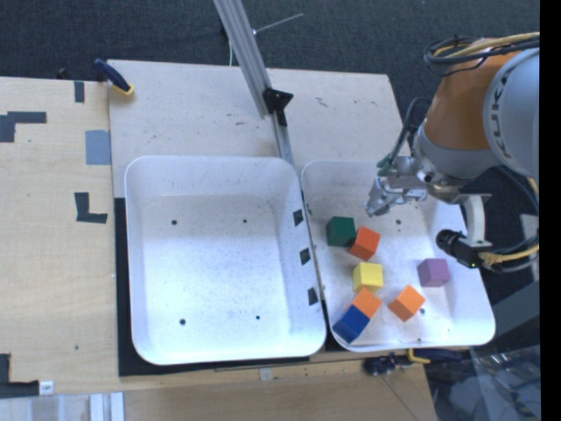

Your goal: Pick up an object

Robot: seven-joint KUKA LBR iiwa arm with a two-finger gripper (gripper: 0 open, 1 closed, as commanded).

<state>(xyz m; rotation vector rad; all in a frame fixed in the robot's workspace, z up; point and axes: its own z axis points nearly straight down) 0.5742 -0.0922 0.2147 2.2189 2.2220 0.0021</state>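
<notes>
— Grey arm with the orange band (478, 103) reaches in from the right; where is its two-finger gripper (379, 205)?

— Over the far half of the right white bin (469, 323), just beside the dark green wooden cube (341, 231). Whether its fingers are apart or together, I cannot tell; nothing shows between them.

— And the other blocks?

— An orange cube (365, 242) touches the green one on its near right. A yellow cube (368, 276) sits nearer the bin's middle, with a second orange cube (366, 303) and a blue cube (351, 324) towards the near left corner. A third orange cube (407, 303) lies near the front edge, a purple cube (433, 272) by the right edge.

— The left white bin (145, 235)?

— Beside it, touching along the shared edge.
</notes>
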